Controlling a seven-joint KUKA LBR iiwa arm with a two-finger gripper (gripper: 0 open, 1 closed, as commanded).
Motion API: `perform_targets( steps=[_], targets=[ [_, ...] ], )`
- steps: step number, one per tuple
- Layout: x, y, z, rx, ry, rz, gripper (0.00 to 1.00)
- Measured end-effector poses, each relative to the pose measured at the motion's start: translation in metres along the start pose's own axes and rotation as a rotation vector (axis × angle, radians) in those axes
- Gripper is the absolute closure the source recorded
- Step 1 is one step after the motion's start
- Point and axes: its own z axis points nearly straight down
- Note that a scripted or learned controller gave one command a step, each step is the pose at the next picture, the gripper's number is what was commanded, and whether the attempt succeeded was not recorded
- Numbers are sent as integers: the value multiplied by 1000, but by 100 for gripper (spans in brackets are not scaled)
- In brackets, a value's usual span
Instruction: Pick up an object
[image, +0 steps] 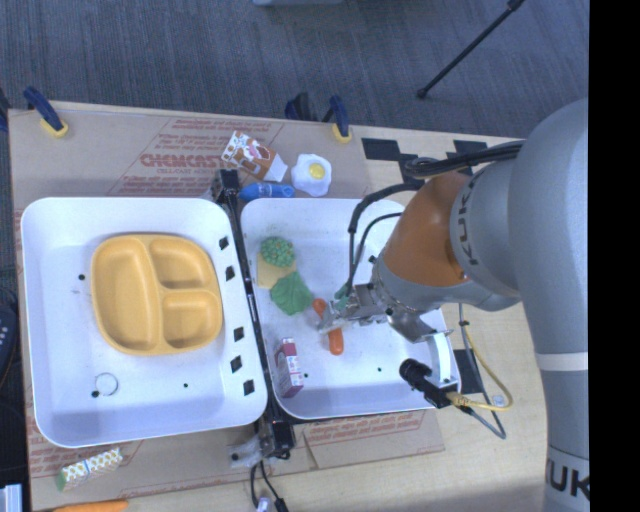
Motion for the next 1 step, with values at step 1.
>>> perform_targets(
  steps=[1],
  targets=[
    [22, 12, -122, -4, -2, -131, 100]
  ],
)
